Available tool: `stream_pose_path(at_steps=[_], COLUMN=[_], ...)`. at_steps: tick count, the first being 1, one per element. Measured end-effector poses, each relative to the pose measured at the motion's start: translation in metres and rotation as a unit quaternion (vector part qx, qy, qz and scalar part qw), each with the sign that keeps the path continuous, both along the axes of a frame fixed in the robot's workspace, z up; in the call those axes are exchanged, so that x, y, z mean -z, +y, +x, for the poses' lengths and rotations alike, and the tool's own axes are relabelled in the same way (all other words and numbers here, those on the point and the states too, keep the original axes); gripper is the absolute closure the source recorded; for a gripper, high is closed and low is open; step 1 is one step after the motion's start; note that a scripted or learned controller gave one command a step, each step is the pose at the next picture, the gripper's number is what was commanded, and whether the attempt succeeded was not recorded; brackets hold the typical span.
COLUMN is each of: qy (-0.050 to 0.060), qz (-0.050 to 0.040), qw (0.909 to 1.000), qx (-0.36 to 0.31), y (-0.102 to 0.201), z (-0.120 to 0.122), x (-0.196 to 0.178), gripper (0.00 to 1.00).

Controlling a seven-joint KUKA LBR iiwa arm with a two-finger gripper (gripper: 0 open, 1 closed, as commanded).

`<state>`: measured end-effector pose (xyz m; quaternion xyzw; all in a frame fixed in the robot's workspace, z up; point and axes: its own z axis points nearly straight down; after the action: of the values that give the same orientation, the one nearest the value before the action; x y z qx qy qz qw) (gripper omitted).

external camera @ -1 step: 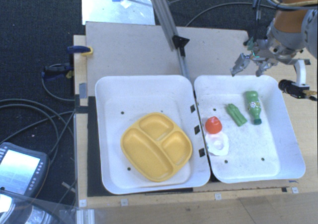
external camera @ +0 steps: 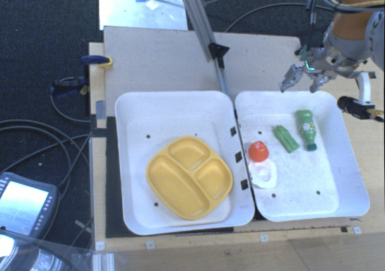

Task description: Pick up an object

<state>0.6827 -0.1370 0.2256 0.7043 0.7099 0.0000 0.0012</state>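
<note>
1. While its fingers stand spread and hold nothing, the gripper (external camera: pixel 302 80) hovers above the right bin's (external camera: pixel 349 194) far rim.
2. Nearest targets: green bottle (external camera: pixel 306 129), green block (external camera: pixel 286 139); red-capped white piece (external camera: pixel 260 164) lies further.
3. Step looks like approach; next calls for descending over the bottle.

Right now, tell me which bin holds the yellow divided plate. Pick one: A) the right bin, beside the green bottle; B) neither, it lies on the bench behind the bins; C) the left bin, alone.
C: the yellow divided plate lies by itself in the left bin, while the green bottle sits in the right bin.
</note>
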Motion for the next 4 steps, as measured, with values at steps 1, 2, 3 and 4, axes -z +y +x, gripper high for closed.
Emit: stream_pose_path(at_steps=[1, 2, 3, 4], qy=[0.002, 0.002, 0.001, -0.002], qz=[0.0003, 0.0005, 0.0002, -0.0001], qw=[1.0000, 1.0000, 1.0000, 1.0000], qx=[0.004, 0.004, 0.004, 0.004], y=[-0.006, -0.006, -0.006, -0.006], z=[-0.006, -0.012, -0.012, -0.010], x=[0.058, 0.119, 0.135, 0.122], gripper=[0.00, 0.00, 0.00, 1.00])
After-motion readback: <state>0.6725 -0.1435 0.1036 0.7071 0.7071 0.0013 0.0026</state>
